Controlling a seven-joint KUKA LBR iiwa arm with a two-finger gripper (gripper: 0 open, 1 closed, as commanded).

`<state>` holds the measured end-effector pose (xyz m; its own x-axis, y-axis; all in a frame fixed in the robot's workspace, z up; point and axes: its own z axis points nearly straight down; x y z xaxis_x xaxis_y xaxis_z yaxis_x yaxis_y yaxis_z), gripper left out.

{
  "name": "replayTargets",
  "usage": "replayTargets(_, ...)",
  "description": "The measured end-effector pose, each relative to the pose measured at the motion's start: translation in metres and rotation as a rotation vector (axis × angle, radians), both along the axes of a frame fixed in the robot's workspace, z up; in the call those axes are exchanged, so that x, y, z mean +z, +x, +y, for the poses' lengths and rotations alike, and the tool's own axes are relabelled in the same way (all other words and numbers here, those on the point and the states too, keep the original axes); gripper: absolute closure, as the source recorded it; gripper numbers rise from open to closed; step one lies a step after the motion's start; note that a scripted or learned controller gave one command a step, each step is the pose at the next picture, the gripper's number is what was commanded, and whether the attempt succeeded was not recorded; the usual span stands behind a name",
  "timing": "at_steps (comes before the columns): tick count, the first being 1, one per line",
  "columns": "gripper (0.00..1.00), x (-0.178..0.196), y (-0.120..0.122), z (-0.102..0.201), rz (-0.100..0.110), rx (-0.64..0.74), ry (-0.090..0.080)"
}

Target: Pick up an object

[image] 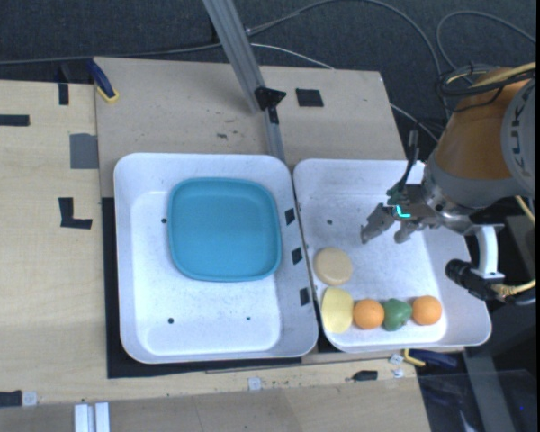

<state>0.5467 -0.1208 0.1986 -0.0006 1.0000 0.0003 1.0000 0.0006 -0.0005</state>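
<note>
Nothing's picked up yet imo: the gripper [390, 230] hangs spread open and empty over the right white bin [355, 192], with the round beige puck-shaped object [333, 265] just below-left, untouched.

Cut off by the right edge: arm [486, 142] past its orange band. Partly hidden beneath it: right bin's [360, 196] far right corner. Too small to identify: green item [397, 313] along near rim.

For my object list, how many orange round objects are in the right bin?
2. One orange ball lies near the front wall between the yellow object and the green object; the other is right of the green one.
</note>
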Motion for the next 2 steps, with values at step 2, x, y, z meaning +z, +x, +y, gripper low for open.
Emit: replayTargets(2, 0.0, -0.063, 0.0, 0.002, 0.006, 0.0, 0.0)
